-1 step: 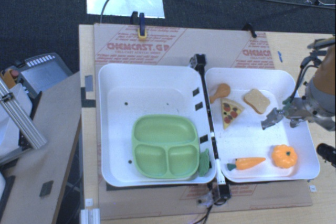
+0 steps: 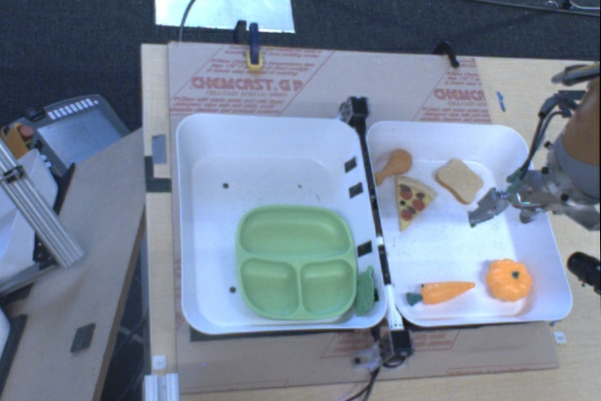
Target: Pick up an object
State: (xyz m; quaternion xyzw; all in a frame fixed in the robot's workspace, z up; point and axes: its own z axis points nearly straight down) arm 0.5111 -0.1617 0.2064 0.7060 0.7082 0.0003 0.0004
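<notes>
The right bin [image 2: 512,138] holds several toy foods: a brown drumstick [image 2: 392,166], a bread slice [image 2: 459,180], a pizza slice [image 2: 411,201], a carrot [image 2: 443,292] and an orange pumpkin [image 2: 508,280]. My gripper [image 2: 504,209] reaches in from the right and hovers over the bin's right half, right of the pizza slice and just below and right of the bread. It is open, with nothing between its fingers. The pumpkin lies below it, nearer the front edge.
The left bin [image 2: 202,202] holds a green divided plate [image 2: 295,260] with a small green item [image 2: 365,293] at its right edge. A black divider [image 2: 366,202] runs between the bins. A grey device [image 2: 75,131] and a metal rail [image 2: 38,211] stand at far left.
</notes>
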